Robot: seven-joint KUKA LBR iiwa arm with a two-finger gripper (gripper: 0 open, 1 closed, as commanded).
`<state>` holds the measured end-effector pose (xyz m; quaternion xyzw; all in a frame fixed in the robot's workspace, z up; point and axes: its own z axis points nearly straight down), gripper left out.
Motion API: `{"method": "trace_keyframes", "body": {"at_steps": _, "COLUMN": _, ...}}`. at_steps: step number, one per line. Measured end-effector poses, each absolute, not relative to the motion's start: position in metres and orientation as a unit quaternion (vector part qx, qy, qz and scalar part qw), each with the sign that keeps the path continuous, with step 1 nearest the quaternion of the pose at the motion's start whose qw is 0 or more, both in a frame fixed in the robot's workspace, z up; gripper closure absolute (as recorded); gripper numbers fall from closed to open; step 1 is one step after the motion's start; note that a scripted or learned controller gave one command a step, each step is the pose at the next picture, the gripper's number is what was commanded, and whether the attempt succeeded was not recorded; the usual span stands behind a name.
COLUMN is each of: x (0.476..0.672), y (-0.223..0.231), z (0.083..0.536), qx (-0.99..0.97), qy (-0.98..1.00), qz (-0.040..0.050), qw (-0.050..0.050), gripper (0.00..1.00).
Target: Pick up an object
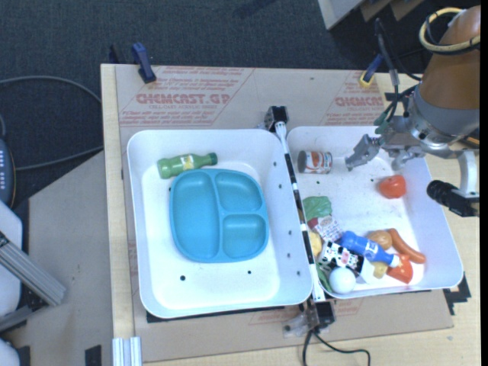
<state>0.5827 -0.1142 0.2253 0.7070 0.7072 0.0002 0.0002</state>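
Observation:
My gripper [379,157] hangs over the back of the right bin [441,227], its fingers spread open with nothing between them. A red tomato [393,187] lies just in front of it, on the bin floor. A small can [314,161] lies on its side to the gripper's left. Piled at the bin's front are a green packet [316,204], a blue bottle [366,248], a black-and-white spotted toy [339,258], a white ball [341,280], an orange carrot-like piece [404,246] and a red piece [400,271].
The left bin [145,227] holds a blue divided plate [219,212] and a green bottle [187,163] lying behind it. A raised divider [293,197] runs where the two bins meet. A black fitting [450,197] sticks out at the right bin's right rim.

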Motion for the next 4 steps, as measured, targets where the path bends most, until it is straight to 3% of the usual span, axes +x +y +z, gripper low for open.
{"method": "trace_keyframes", "body": {"at_steps": 1, "x": 0.654, "y": -0.164, "z": 0.206, "qx": 0.707, "qy": 0.707, "qz": -0.0004, "qw": 0.000, "gripper": 0.00}}
{"method": "trace_keyframes", "body": {"at_steps": 2, "x": 0.630, "y": -0.216, "z": 0.172, "qx": 0.707, "qy": 0.707, "qz": -0.0007, "qw": 0.000, "gripper": 0.00}}
{"method": "trace_keyframes", "body": {"at_steps": 3, "x": 0.602, "y": -0.198, "z": 0.084, "qx": 0.707, "qy": 0.707, "qz": -0.0002, "qw": -0.001, "gripper": 0.00}}
{"method": "trace_keyframes", "body": {"at_steps": 4, "x": 0.551, "y": -0.153, "z": 0.084, "qx": 0.707, "qy": 0.707, "qz": -0.0001, "qw": -0.001, "gripper": 0.00}}
